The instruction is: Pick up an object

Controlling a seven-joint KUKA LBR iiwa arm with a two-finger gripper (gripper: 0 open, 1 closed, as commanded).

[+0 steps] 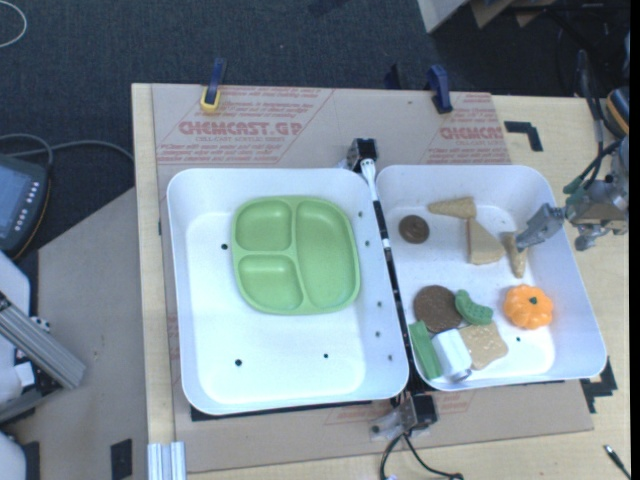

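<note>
The objects to pick from all lie in the right bin (570, 353), right of centre in the frame: two tan wedges (470, 226) near its upper middle, a small brown disc (414, 230) to their left, an orange pumpkin (528, 306) at lower right, and a cluster of a dark brown round (436, 308), a green piece (474, 308) and a tan cracker (486, 345) along the lower edge. Nothing is lifted; each rests on the bin floor. The end effector (540, 226) sits low at the bin's right side, just beside the wedges, and whether it is open or closed cannot be told. The grasp appears not yet made. The left bin (200, 358) holds a green divided tray (297, 254).
</note>
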